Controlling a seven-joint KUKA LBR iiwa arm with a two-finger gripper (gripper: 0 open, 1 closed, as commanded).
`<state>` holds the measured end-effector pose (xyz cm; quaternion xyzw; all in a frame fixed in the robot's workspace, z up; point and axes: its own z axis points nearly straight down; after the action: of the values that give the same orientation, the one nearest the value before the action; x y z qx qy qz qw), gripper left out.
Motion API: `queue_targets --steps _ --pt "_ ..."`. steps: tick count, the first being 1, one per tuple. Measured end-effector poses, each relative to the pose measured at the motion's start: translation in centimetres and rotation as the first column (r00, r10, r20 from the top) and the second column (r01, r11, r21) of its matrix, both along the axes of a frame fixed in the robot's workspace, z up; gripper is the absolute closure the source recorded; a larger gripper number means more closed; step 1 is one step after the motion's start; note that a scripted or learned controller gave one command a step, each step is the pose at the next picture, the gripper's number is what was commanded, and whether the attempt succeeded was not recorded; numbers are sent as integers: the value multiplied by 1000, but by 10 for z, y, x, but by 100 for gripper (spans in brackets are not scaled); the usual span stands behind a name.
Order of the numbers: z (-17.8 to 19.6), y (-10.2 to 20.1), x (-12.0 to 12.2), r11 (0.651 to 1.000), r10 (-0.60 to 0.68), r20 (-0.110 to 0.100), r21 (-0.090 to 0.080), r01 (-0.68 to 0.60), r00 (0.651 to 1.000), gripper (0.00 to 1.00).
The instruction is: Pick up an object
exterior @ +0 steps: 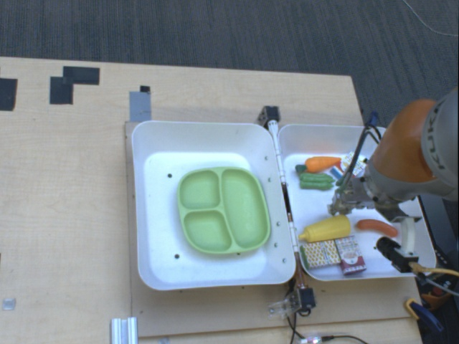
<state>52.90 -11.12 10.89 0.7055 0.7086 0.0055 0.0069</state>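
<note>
The right bin (305, 267) holds several toy foods. An orange carrot (322, 163) and a green pod (316, 181) lie at its far side. A yellow corn-like piece (326, 228) sits near the middle, with a patterned cracker (320, 253) and a small red-and-white box (350, 256) in front of it. A red-orange sausage (376, 226) lies to the right. My gripper (339, 205) hangs low over the bin, just above the yellow piece's right end. The arm's grey body and orange band (405, 145) cover the bin's right part.
The left bin (154, 192) bears a light green divided plate (223, 210) with three compartments. A metal divider rail (282, 185) runs between the bins. Cables and connectors lie at the bench's front edge (297, 303).
</note>
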Motion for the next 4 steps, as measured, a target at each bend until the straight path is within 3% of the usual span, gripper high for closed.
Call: queue_targets --steps 1,2,3,4 --pt "0 0 0 1000 0 0 0 0 1000 0" --pt "-21 24 -38 1000 -4 -2 -2 4 1000 0" --pt "-10 25 -36 1000 -2 5 -3 2 1000 100" --pt "-10 25 -36 1000 -2 4 -3 2 1000 0"
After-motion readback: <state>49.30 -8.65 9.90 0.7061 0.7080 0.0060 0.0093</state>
